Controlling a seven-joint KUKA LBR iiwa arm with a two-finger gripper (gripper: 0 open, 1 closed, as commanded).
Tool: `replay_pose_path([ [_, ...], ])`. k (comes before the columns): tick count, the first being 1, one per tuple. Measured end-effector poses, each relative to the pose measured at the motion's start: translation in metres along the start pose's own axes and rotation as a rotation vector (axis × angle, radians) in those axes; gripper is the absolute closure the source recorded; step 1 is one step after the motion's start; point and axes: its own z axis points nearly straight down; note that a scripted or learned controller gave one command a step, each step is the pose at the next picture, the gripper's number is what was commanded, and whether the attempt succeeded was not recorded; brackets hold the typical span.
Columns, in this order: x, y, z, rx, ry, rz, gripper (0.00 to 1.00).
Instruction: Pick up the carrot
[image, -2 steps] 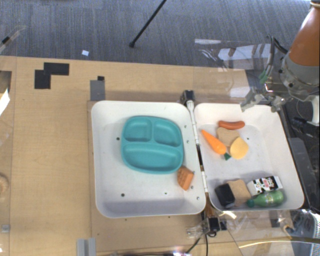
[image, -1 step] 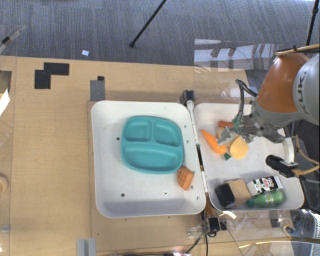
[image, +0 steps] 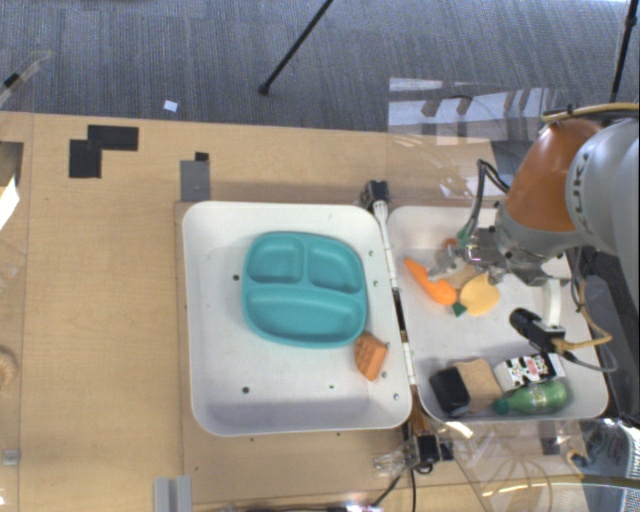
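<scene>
Carrot (image: 432, 284): orange, with a green end, lying at a slant on the floor of the right bin (image: 590, 395), in its upper left part, near the wall shared with the left bin (image: 215, 330).

Lemon (image: 480, 296): yellow, just beside the carrot's green end.

Gripper (image: 462, 250): above the right bin, near the carrot and lemon; its opening cannot be told, and nothing is seen held.

Arm (image: 590, 190): grey with an orange band, entering from the right.

Right bin, near edge: black block (image: 449, 391), tan block (image: 480, 378), green bottle (image: 532, 399), small printed box (image: 527, 369).

Left bin: teal divided plate (image: 303, 288) at centre; orange wedge (image: 371, 356) beside the plate's lower right corner.

Bench (image: 90, 330): pale wood, with black marks at upper left.

Floor (image: 200, 50): grey ribbed carpet beyond the bench, crossed by a thin dark rod (image: 300, 45).
</scene>
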Motion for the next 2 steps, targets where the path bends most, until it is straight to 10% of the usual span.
replay_pose_path([
  [1,0.006,-0.008,0.007,-0.014,0.005,0.143,0.0],
  [2,0.026,-0.025,0.021,0.022,0.001,0.107,0.0],
])
